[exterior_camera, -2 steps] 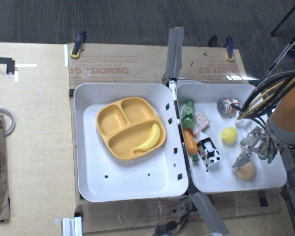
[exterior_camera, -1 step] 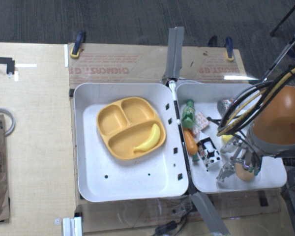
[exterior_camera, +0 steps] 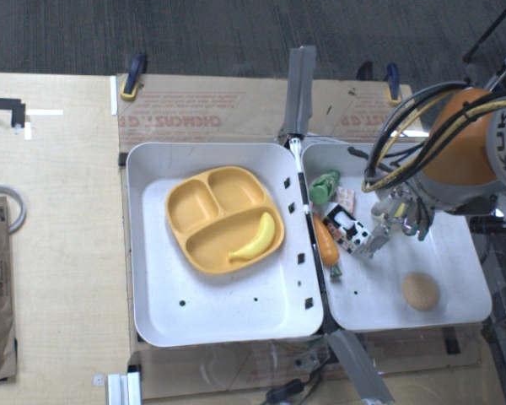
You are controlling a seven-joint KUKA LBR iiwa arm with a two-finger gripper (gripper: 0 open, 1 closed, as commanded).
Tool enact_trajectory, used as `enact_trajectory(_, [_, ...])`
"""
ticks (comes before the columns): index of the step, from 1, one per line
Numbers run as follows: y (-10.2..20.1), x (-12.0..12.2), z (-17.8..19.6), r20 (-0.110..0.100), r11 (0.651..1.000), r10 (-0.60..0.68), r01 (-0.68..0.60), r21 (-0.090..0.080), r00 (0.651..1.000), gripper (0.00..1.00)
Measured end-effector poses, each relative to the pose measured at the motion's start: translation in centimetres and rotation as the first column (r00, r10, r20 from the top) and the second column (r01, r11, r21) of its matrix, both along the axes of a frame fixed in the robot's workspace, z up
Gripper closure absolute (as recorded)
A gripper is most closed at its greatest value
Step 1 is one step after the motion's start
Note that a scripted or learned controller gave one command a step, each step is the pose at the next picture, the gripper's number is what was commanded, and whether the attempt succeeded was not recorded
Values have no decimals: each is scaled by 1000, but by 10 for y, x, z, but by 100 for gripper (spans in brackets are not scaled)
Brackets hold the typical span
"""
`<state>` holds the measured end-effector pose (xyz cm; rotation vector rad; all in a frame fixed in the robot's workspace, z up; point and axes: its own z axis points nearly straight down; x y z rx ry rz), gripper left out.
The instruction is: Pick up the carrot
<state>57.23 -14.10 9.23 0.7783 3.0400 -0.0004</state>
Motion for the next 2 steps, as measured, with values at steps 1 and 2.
enact_trajectory(1, [0,1,10,4,1000,-1,1,-1,1000,100])
enact_trajectory(2, [-5,4,-1,-1,931,-365,365,-1,931,100])
